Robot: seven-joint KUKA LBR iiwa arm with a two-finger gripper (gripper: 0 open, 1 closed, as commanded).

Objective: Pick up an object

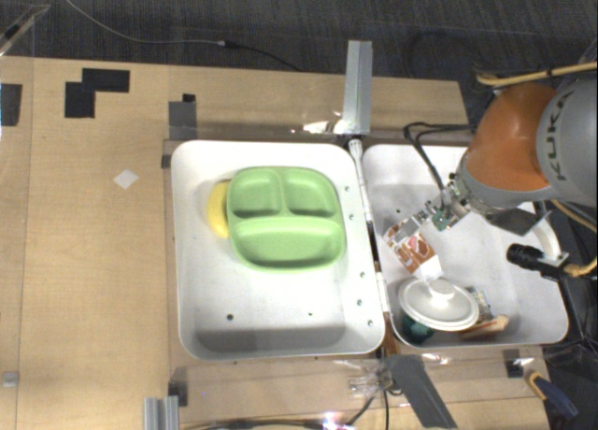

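Hovering over the right bin (551,321), the gripper (411,232) appears clamped on a crumpled wrapper (412,249) just above the white lid (439,304); thin film may slip free.

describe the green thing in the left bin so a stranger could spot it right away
Start at the left white bin. In its upper half lies a light green divided plate with rounded corners, two small compartments at the top and one long one below. A yellow object peeks out from under its left edge; only the plate is green and sectioned.
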